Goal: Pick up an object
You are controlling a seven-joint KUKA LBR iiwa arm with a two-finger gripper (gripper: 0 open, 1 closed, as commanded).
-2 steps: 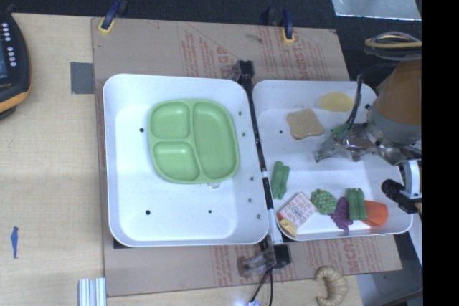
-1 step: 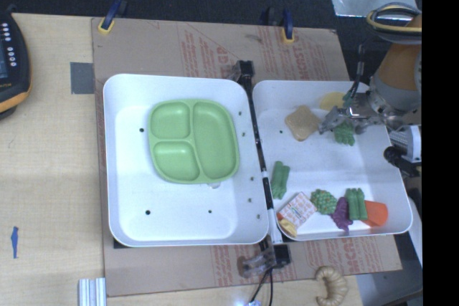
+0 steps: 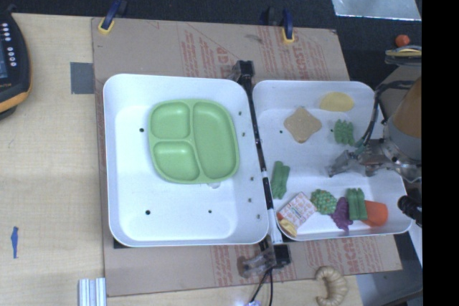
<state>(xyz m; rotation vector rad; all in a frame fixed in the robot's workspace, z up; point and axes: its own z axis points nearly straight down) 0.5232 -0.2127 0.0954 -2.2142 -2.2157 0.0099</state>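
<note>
Reaching in: the grey arm comes in from the right edge and sets its gripper low over the right bin.
Claw: blurred metal near the middle of that bin's right half; whether it is open or closed cannot be told, and nothing is seen held in it.
Nearest to the claw: a green leafy piece just above it, and a green stalk below it.
Front of the right bin: a red-and-white packet, a green bumpy cluster, a purple piece, the stalk and an orange piece, crowded together in a row.
Back of the right bin: a tan flat piece and a yellow piece, close to each other, clear of the claw.
Left wall of the right bin: a green pod lying alone beside the wall.
Left bin: a pale green divided plate lies flat towards the back.
Bench: both bins sit on a cardboard sheet clipped at its far edge by a yellow clamp and a blue clamp; a tan curled thing lies at the near edge, outside the bins.
</note>
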